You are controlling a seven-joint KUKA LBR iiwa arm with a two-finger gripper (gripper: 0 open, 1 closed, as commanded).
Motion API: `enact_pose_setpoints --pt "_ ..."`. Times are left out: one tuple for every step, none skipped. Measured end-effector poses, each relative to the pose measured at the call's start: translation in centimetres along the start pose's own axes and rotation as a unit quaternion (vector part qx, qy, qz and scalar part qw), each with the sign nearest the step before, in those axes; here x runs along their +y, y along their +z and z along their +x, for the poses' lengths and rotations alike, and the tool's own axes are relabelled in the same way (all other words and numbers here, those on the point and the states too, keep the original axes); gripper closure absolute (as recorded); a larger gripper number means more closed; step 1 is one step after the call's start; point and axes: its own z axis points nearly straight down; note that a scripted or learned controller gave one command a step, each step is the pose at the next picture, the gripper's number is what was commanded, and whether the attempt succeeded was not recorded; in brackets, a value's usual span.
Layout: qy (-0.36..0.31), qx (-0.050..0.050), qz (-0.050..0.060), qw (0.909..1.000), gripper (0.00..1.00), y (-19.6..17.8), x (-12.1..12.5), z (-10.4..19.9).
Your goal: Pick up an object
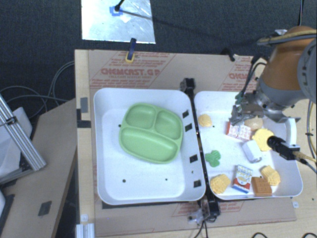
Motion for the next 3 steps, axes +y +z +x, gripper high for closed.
enact_pose_setpoints --pt "-0.001 0.001 -0.001 1.0000 1.00 -0.8 3.8 4.7" --pt "0.000 0.000 0.000 1.0000 1.00 0.6 8.0 7.5" --pt "0.001 0.000 0.000 1.0000 1.00 -1.1 8.3 7.4"
